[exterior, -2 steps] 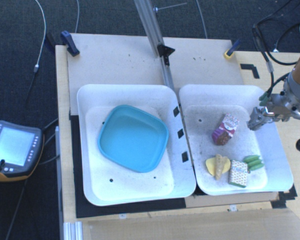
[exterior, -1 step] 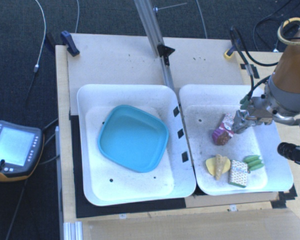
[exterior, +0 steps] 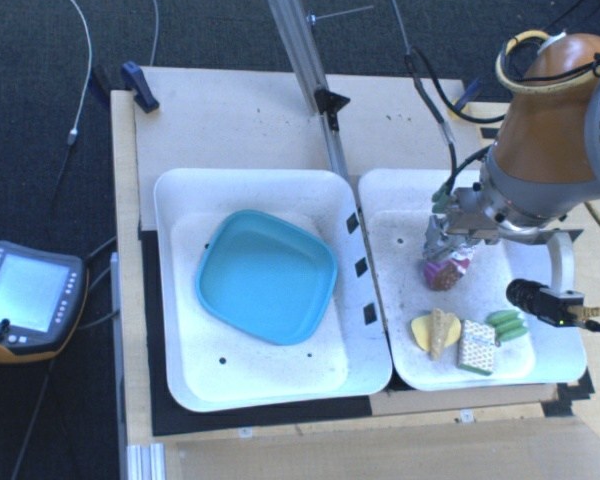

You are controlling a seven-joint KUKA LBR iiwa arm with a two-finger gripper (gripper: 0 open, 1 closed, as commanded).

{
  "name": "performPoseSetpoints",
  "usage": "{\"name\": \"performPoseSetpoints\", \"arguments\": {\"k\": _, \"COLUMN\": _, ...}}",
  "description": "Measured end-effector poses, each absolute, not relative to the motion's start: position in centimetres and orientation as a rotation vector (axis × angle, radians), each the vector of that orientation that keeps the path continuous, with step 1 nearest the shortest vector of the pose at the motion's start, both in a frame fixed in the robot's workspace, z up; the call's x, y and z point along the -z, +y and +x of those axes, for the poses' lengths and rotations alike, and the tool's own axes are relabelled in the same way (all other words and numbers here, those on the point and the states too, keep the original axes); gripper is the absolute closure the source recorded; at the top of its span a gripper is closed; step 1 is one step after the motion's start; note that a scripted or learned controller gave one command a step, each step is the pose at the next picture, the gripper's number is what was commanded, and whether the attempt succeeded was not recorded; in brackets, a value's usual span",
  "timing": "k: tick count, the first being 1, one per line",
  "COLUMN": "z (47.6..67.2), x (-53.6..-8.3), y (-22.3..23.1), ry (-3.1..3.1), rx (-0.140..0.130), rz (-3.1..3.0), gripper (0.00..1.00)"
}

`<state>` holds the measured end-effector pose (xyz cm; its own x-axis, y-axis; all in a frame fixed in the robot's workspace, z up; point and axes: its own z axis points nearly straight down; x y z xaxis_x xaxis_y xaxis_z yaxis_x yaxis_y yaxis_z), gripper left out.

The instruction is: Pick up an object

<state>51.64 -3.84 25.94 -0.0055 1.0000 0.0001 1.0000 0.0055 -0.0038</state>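
1. Gripper (exterior: 448,260) is low in the right bin (exterior: 400,298), right over a small purple-and-silver object (exterior: 446,273). Looks like the pick target, going by where the arm is set.
2. Jaws: two metal fingers point down at the object's top edge; the object sits at or between the tips. Fingers look close together, but whether they pinch it or just touch it, can't tell from this angle. Not calling it held.
3. Object seems to rest on the bin floor w/ its lower part below the fingertips. No visible gap under it, so prob. not lifted yet.
4. Other items in the right bin, toward the near edge: yellow piece (exterior: 435,331), checkered white block (exterior: 477,348) just beside it, green piece (exterior: 507,322) touching the block's far corner. All well apart from the gripper, so approach is uncluttered.
5. Left bin (exterior: 180,218) holds a blue square plate (exterior: 268,276), lying flat near the centre; no part in this pick.
6. Judgement: grasp stage, mid-task. Risk: the shiny wrapper-like surface may slip when the arm goes up.
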Motion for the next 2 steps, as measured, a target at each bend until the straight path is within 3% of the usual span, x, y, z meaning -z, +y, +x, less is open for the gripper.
{"name": "performPoseSetpoints", "arguments": {"k": 2, "z": 50.6, "x": -23.7, "y": 7.2, "ry": -2.225, "rx": -0.007, "rz": -2.213, "gripper": 1.00}}
